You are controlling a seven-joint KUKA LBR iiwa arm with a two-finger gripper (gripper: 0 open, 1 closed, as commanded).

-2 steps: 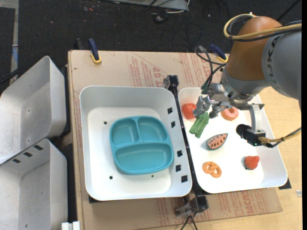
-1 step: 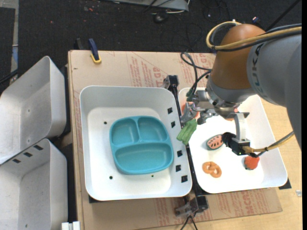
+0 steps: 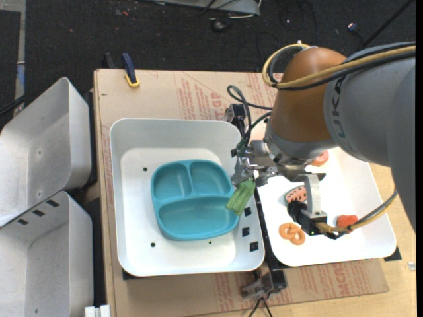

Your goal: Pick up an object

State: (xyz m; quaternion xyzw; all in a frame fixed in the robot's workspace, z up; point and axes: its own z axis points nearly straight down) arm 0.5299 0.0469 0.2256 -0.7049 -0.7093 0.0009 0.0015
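My gripper (image 3: pixel 246 176) hangs over the right wall of the left bin (image 3: pixel 129 177), under the big orange wrist band. A light green oblong object (image 3: pixel 240 196) slants down from between its fingers, and the gripper is shut on its upper end. The lower end of the green object hovers over the right rim of a teal divided plate (image 3: pixel 188 200) that lies flat in the left bin. The arm hides the upper middle of the right bin (image 3: pixel 377 197).
The right bin holds an orange pretzel-shaped toy (image 3: pixel 292 232), a red and white slice-like toy (image 3: pixel 295 194), a small orange piece (image 3: pixel 347 220) and a pink piece (image 3: pixel 321 157) at the arm's edge. Two tilted white trays (image 3: pixel 39 150) stand off the bench at left.
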